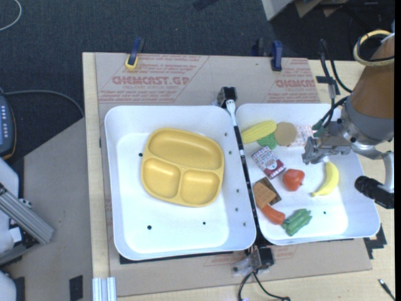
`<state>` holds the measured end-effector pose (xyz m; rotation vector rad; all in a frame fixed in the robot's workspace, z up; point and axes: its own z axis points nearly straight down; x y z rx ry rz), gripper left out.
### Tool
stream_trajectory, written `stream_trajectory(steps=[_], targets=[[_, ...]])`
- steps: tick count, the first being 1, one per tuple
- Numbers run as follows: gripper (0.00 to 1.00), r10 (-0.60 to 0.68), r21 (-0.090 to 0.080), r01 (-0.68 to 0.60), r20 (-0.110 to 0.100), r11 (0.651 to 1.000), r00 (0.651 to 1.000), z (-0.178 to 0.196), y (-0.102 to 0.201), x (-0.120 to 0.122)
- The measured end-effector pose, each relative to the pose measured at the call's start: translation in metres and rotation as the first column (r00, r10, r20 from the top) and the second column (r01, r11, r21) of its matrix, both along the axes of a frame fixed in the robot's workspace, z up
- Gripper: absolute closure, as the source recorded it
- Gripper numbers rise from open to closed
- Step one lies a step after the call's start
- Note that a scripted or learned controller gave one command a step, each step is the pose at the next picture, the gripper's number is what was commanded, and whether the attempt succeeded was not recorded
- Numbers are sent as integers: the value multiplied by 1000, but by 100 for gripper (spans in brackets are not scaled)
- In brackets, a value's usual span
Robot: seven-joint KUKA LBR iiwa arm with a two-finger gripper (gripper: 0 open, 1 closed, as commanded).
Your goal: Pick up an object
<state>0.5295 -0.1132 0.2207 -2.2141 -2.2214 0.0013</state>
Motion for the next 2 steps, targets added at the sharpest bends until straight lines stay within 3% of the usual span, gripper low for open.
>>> stream_trajectory(steps=[1, 2], targets=[[100, 1, 0, -1, 1, 1000, 1000, 11, 48, -35], [100, -4, -2, 4, 0, 1000, 1000, -3, 46, -44]])
